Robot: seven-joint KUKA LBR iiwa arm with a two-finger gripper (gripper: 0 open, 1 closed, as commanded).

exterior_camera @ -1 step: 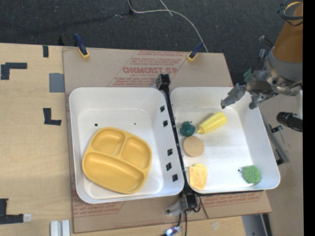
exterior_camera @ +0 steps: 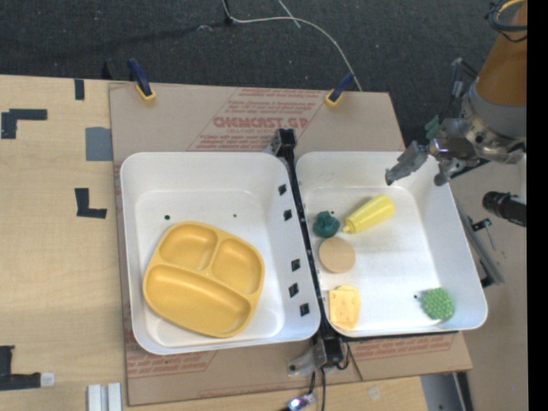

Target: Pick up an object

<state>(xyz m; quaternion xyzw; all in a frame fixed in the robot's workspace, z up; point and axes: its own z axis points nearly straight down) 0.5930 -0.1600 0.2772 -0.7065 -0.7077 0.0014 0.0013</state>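
Robot test lab, not a home or shop.

Shown by two shallow white plastic bins [exterior_camera: 137,187] set side by side on a brown printed cardboard sheet [exterior_camera: 257,122], itself clamped to a pale wooden surface [exterior_camera: 51,255] with blue-and-yellow spring clamps [exterior_camera: 139,79]. Black tape marks [exterior_camera: 84,202] stuck on the wood, thin white cable [exterior_camera: 317,32] trailing over dark grey carpet floor [exterior_camera: 103,15], grey industrial arm with orange band [exterior_camera: 505,67] at the right. Toy-like props in the bins, such as a yellow divided plastic plate [exterior_camera: 204,277].
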